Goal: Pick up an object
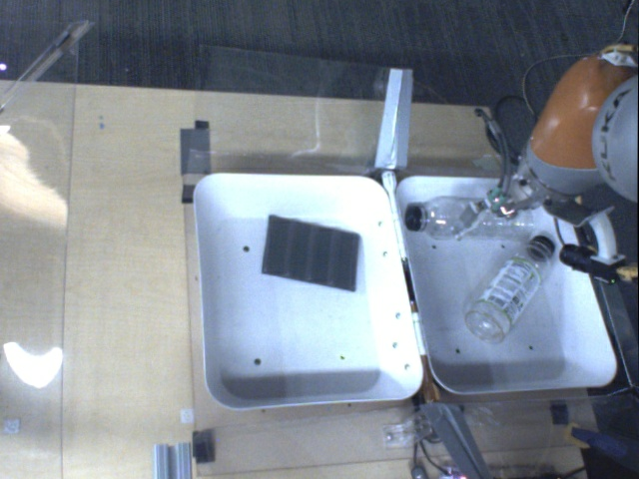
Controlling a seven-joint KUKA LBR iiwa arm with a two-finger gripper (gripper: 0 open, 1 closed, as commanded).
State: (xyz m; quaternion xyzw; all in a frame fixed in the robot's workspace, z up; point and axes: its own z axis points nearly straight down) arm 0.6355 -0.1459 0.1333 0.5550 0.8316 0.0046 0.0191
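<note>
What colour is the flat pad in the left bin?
Dark grey, almost black, with faint ridges; the pad shows in the camera view.

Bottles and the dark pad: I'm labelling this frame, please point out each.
Upper bottle (446, 216), camera view, on its clear body.
Lower bottle (504, 294), camera view, on its labelled middle.
Dark pad (311, 252), camera view, on its centre.
</note>
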